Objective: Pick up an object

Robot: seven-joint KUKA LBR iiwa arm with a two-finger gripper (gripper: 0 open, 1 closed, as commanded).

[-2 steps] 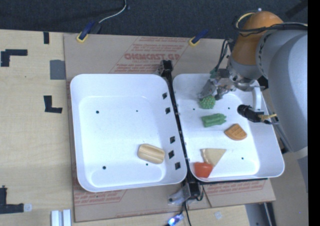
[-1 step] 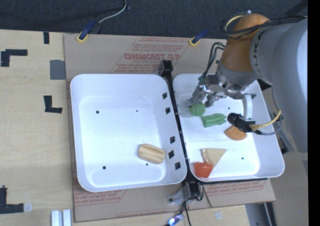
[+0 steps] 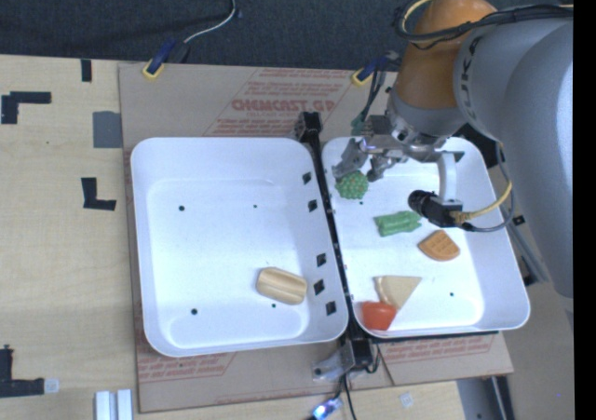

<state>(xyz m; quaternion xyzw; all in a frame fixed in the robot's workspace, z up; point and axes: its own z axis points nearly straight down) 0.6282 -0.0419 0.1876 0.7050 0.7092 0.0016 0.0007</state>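
We see a pale wooden tabletop [image 3: 56, 223] carrying a brown cardboard sheet [image 3: 261, 101]; two white bins, the left bin [image 3: 168, 223] and right bin [image 3: 484, 288], sit side by side on it.

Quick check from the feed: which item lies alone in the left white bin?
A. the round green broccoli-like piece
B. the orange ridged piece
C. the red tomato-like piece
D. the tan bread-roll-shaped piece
D: the tan bread-roll-shaped piece lies by itself near the front of the left white bin; the green, red and orange pieces sit in the right white bin.
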